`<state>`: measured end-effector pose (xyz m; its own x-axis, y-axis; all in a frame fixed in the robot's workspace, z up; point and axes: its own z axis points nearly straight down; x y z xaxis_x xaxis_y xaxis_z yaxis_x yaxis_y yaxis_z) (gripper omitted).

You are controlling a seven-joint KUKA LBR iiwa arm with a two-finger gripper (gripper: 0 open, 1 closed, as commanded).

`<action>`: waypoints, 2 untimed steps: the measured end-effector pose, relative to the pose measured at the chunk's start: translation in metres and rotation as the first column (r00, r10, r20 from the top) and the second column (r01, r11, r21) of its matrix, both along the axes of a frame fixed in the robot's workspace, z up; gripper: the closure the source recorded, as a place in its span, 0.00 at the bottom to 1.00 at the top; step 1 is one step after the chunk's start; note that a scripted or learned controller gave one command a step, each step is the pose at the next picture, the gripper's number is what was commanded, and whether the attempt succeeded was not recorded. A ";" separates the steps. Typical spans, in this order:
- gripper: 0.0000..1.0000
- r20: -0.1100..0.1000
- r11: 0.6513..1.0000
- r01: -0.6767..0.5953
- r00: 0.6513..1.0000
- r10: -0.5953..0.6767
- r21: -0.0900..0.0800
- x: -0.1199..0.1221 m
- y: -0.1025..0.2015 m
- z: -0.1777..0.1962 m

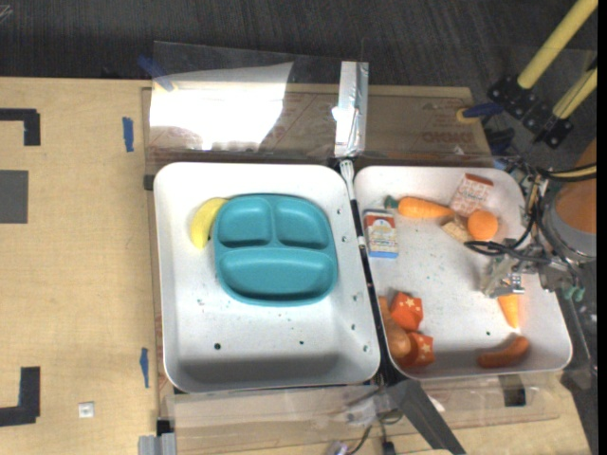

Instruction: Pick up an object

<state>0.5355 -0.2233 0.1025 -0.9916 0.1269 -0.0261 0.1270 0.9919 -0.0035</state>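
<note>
Two white bins sit side by side on the bench. The left bin (190,349) holds a teal tray (275,246) with three compartments, lying toward its far side, and a banana (203,220) touching the tray's left edge, partly tucked under it. The right bin (446,349) holds the loose items. At its far side lies a carrot (424,209), with a small carton (380,234) just to its left against the divider, and a packet (471,193) to the right of the carrot near the far wall. An orange (483,225) sits just near of the packet, touching a pale block (456,228) on its left. In the near left corner a red strawberry (406,309) rests beside a clump of red and brown pieces (410,345). A sausage (504,351) lies along the near wall to the right. The gripper (503,282) is low over the right part of this bin, reaching in from the right among cables, with a second small carrot (511,309) right at its near side. Whether the jaws are open or closed cannot be told, nor whether they touch that carrot.
</note>
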 end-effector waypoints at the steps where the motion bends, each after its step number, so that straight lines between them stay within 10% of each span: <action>1: 0.00 -0.002 1.000 0.000 1.000 0.000 0.001 0.000 0.000 -0.001; 2: 0.00 -0.015 1.000 -0.015 1.000 0.015 0.003 0.001 -0.001 -0.014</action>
